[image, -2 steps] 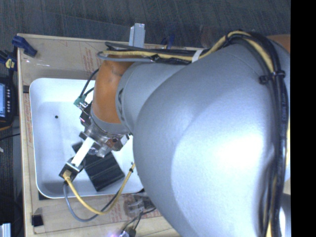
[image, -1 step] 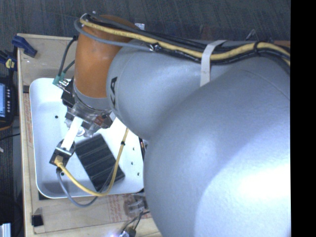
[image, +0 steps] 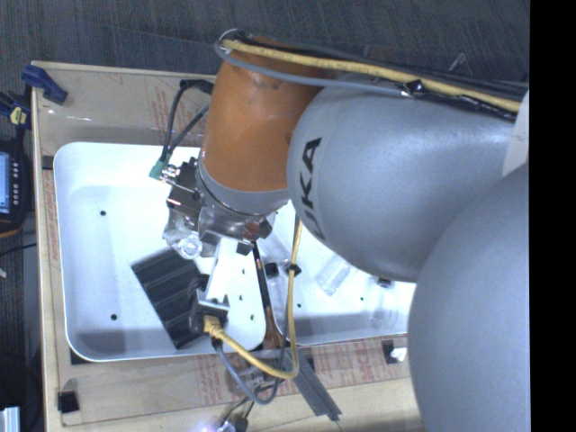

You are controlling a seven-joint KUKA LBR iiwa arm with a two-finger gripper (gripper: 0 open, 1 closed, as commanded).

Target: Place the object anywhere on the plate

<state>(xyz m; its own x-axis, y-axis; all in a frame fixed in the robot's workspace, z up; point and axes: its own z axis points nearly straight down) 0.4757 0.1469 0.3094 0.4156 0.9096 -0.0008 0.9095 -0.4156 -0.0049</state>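
Candidates for the object are two small see-through things on the floor of the white bin (image: 99,259). One is a clear piece (image: 333,277) just right of the wrist. The other is a second clear piece (image: 382,313), further right and nearer, close to the bin's near wall. Both are faint against the white, at the edge of the arm's bulk. I cannot tell which of them, if either, is the one meant, nor which way either one's long axis runs. They lie apart from each other, and neither touches the tool.

The gripper (image: 187,232) hangs low over the left half of that bin, below the orange band (image: 247,124). As I judge it, the relation that matters is sideways. Both clear pieces lie to the right of the gripper and a little nearer, on the side the grey arm (image: 378,178) reaches in from. The first is the closer of the two. A pick would call for the tool to travel rightward, toward its own arm.

Whether the gripper is released or clenched I cannot tell; the wrist hides that. Where the object would then have to be carried I cannot tell either. Round the bin runs the wooden bench (image: 117,106), with a blue clamp (image: 40,81) at its far left corner.
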